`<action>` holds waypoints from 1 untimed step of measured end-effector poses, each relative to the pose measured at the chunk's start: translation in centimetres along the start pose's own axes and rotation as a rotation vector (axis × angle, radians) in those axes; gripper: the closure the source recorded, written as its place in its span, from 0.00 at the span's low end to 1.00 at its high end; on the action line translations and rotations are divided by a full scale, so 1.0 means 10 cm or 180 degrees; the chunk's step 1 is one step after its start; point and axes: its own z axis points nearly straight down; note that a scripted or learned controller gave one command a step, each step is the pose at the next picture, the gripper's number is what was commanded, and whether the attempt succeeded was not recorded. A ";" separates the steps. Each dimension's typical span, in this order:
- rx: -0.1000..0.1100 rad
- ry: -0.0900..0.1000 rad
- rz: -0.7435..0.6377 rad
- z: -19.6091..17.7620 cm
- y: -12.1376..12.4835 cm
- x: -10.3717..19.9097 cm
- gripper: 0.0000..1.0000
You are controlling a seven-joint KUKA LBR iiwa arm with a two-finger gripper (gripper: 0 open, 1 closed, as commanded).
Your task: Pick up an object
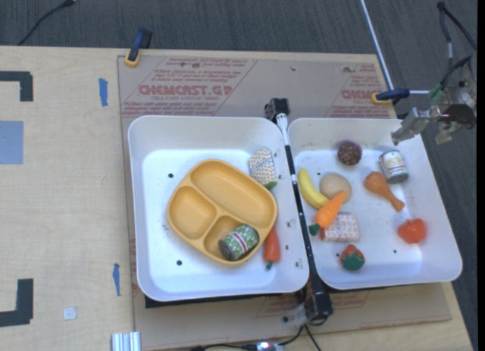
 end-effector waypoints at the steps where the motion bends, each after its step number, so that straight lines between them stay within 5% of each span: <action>1: 0.0009 0.0004 0.0002 1.23 0.03 0.08 0.00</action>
